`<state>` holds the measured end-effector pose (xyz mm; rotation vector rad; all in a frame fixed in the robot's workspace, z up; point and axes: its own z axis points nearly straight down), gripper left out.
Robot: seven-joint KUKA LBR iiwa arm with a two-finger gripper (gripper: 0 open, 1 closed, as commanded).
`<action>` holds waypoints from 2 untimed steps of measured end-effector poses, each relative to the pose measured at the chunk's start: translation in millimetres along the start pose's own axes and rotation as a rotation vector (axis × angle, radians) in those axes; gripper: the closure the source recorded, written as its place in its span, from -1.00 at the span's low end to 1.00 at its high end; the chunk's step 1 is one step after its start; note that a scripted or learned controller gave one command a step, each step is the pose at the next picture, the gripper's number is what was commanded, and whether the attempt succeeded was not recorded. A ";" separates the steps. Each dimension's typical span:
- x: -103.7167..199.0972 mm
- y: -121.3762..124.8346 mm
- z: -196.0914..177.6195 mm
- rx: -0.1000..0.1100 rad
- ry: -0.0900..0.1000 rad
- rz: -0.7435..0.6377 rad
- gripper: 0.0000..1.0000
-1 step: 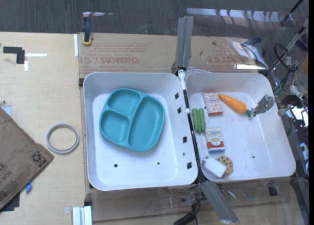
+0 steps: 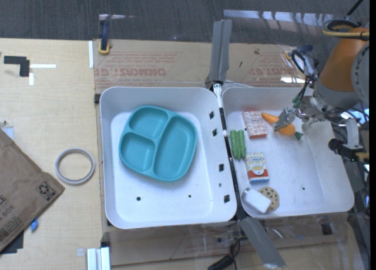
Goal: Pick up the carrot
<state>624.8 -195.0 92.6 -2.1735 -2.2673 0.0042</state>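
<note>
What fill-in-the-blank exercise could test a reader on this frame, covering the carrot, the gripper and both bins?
1. The teal divided plate lies in the ____ bin as the camera sees it.
2. The gripper is at the carrot, in the ____ bin.
3. The green beans lie beside that bin's ____ wall.
4. The cookie lies near the bin's ____ edge.

Missing words: left; right; left; front

The grey metal arm (image 2: 359, 77) wears a broad orange band. Black cables loop beside it. Its tool (image 2: 289, 123) is small, metallic grey.
</note>
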 end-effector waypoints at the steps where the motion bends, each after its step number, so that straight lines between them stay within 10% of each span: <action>1: 0.2 -0.1 -5.7 0.004 -0.001 -0.004 1.00; 2: 65.7 31.3 -94.3 0.001 0.001 -0.107 1.00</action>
